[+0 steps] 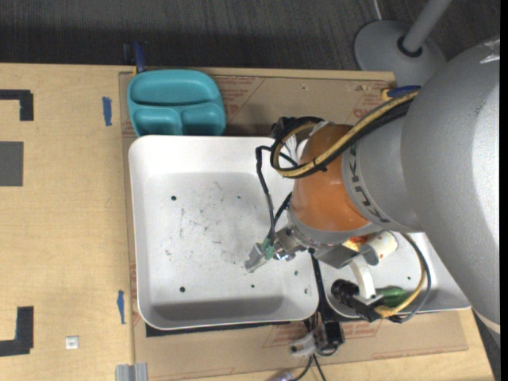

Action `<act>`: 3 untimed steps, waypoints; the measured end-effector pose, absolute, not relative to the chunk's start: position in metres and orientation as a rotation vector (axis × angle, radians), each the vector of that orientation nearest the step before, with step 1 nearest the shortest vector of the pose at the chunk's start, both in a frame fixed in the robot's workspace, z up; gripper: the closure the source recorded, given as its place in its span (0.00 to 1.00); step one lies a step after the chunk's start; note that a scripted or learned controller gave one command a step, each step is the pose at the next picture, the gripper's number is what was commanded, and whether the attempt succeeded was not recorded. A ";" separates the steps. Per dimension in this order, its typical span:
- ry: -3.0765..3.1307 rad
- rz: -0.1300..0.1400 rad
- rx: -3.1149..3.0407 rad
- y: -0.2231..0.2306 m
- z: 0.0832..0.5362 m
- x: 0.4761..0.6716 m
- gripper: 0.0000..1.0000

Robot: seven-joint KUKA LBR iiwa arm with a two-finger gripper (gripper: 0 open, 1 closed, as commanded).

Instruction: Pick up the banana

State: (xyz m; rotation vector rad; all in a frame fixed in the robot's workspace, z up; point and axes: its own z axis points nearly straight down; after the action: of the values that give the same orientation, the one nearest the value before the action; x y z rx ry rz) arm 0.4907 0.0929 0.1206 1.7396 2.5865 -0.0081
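My gripper hangs low over the right part of the left white bin, close to its right wall. Nothing can be made out in it. Above it rise the wrist's orange band and the thick grey arm, which together cover most of the right bin. What lies under the arm in that bin is hidden.
A white and orange object and a green object peek out below the wrist in the right bin. A teal divided tray stands behind the left bin. Black and yellow cables loop beside the wrist.
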 end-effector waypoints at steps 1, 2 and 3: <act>2.577 -0.006 1.751 0.093 0.120 0.491 0.00; 2.465 0.000 1.949 0.186 0.168 0.479 0.00; 2.438 0.004 1.981 0.218 0.086 0.480 0.00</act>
State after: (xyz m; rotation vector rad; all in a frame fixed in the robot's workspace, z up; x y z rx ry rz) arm 0.4799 0.2179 0.0862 1.9812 2.4378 0.0040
